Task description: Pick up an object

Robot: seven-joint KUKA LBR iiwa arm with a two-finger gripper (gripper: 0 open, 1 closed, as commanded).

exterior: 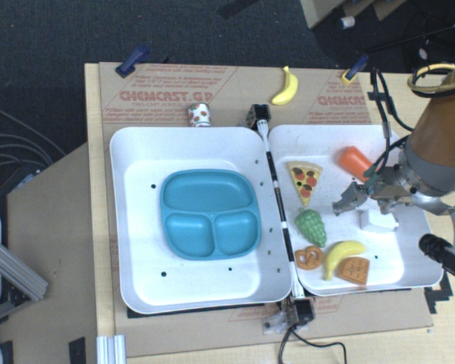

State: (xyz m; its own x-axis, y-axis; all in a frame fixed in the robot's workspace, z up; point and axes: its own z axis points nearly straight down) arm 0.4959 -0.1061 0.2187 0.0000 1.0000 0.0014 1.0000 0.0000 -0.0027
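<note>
Tabletop (174, 89) carrying two white bins. Left bin (136, 264) holds a blue divided tray (209, 212). Right bin (409, 275) holds the candidate objects: grapes (312, 225) at centre-left, a pizza slice (305, 180) above them, a banana (341, 253), waffle (354, 271) and pretzel (309, 258) clustered near the front edge, and an orange cup (354, 160) at the rear. The arm (440, 142) enters from the right; the end effector (354, 201) hovers over bare bin floor, fingers apart and holding nothing. The grapes lie near and stand apart from their neighbours, so they appear the cleanest target: centre over them, descend vertically, then close.
</note>
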